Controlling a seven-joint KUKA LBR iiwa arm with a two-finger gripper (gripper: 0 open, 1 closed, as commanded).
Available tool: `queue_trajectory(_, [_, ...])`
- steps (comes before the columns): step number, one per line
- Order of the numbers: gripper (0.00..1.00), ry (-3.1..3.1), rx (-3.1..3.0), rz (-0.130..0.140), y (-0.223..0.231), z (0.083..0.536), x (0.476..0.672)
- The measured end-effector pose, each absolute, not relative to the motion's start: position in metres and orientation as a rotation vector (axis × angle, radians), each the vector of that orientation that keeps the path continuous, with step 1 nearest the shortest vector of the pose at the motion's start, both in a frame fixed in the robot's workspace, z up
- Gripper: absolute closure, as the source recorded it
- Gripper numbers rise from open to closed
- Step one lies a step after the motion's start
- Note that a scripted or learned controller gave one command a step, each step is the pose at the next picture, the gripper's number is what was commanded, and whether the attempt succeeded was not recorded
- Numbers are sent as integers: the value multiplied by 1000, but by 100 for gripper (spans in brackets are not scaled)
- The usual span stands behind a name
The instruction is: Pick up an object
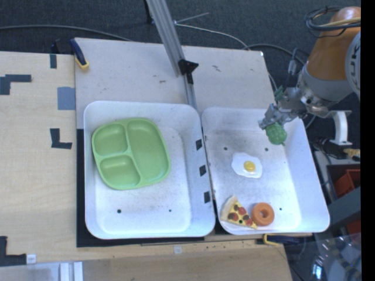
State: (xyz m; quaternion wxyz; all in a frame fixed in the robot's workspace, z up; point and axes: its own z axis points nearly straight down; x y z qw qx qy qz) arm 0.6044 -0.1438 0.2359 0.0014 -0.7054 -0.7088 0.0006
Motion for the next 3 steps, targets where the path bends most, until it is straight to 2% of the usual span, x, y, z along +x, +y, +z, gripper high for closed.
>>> queue_trajectory(2, [100,-2226,-2212,3,-40,215,580])
queue_trajectory(3, [100,-2227,-2211,1,12,227,557])
